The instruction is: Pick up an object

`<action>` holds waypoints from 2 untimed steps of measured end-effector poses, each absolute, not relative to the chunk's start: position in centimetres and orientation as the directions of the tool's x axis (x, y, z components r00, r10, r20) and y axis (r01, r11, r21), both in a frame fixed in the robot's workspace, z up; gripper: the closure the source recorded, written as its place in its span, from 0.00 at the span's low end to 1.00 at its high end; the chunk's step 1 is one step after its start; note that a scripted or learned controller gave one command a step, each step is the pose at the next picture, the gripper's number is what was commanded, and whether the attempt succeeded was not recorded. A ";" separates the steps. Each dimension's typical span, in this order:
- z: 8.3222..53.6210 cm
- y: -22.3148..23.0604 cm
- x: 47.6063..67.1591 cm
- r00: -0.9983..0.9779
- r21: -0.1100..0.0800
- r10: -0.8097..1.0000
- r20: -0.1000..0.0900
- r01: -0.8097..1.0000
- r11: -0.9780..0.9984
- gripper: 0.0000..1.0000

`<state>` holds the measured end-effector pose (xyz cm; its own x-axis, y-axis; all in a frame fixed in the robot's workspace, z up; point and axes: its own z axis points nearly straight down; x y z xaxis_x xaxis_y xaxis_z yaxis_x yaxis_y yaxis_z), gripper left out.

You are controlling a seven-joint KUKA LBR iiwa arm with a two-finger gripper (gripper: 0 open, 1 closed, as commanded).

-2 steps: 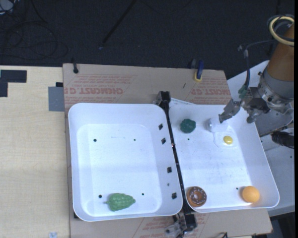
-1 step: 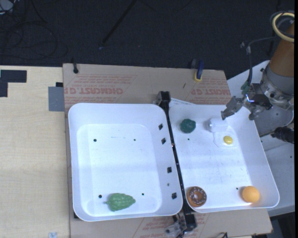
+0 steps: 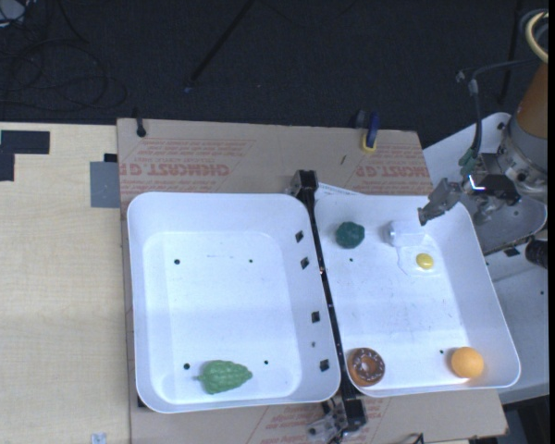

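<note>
My fingers (image 3: 437, 203), state indiscernible, hover above the right white bin's (image 3: 495, 314) far rim; my arm (image 3: 535, 132) is cut off.

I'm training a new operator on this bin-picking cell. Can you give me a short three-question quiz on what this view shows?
1. True or false: the light green lumpy object lies in the left bin.
2. Which item sits nearest the orange ball? A) dark green object B) donut C) fried egg
3. Fill in: the end effector is over the right bin's ____ corner in the camera view.

Key: 1 true; 2 B; 3 upper right.
</note>
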<state>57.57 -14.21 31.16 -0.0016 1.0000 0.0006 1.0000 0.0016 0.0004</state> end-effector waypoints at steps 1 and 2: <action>17.9 -5.4 54.2 -0.006 -0.018 1.000 0.006 1.000 0.006 0.00; 26.3 -7.0 59.6 -0.001 0.007 1.000 -0.002 1.000 0.001 0.00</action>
